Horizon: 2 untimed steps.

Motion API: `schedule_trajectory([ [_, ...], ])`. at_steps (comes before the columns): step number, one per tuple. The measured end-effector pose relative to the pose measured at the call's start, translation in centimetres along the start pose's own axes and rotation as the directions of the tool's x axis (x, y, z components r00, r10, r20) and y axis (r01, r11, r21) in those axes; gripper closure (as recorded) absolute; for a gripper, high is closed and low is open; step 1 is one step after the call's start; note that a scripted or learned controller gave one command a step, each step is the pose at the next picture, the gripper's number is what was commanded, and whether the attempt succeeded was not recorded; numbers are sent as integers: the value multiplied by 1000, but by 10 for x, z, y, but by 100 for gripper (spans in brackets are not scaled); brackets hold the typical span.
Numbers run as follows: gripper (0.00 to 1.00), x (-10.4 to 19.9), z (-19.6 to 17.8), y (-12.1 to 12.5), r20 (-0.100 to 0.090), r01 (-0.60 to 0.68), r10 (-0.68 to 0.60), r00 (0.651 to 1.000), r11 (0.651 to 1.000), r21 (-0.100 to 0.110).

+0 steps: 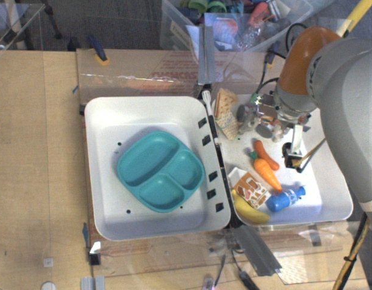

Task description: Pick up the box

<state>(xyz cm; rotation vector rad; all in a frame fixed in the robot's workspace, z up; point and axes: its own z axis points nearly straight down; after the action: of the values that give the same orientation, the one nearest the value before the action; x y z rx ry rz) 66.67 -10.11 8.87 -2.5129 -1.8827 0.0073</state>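
The box (pixel 225 113), a cracker-patterned carton whose print is too small to read, leans against the divider at the right bin's (pixel 331 207) ten o'clock corner. The gripper (pixel 258 116) hovers just beside it, at its three o'clock; whether the claw is released or clenched, I cannot tell. Toward six o'clock lie two carrots (pixel 267 165), a small brown-and-white packet (pixel 253 190) with unreadable lettering, a banana (pixel 249 210) and a blue bottle (pixel 284 199). The left bin (pixel 107 216) holds a teal divided plate (pixel 160 171).
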Motion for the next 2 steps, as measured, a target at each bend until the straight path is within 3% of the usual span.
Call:
schedule_trajectory([
  [1, 0, -93, -63, -48, -1, 454, -454, 891, 891, -5],
  [2, 0, -28, -1, -27, 6, 623, -623, 782, 782, -10],
])
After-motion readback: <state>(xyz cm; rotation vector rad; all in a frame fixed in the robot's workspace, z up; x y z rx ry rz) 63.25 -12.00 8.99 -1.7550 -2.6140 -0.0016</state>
